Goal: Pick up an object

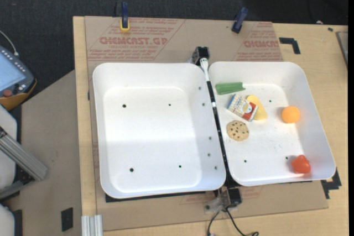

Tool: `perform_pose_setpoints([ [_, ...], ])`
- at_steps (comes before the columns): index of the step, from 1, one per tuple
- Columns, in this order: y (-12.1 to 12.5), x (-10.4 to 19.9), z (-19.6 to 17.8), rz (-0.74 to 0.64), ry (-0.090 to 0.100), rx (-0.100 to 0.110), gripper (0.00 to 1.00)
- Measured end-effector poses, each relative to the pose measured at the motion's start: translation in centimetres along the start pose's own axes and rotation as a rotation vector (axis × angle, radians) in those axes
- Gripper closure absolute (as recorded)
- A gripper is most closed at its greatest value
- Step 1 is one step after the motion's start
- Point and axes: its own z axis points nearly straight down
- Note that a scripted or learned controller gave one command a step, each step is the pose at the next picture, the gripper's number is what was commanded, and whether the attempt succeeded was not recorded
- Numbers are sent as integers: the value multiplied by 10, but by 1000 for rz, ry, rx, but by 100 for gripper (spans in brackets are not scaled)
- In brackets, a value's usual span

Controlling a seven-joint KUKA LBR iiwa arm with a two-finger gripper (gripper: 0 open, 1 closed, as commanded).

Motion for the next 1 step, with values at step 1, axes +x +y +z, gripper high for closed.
perform_pose_setpoints([
  [1,-1,49,15,-5,4,8,100],
])
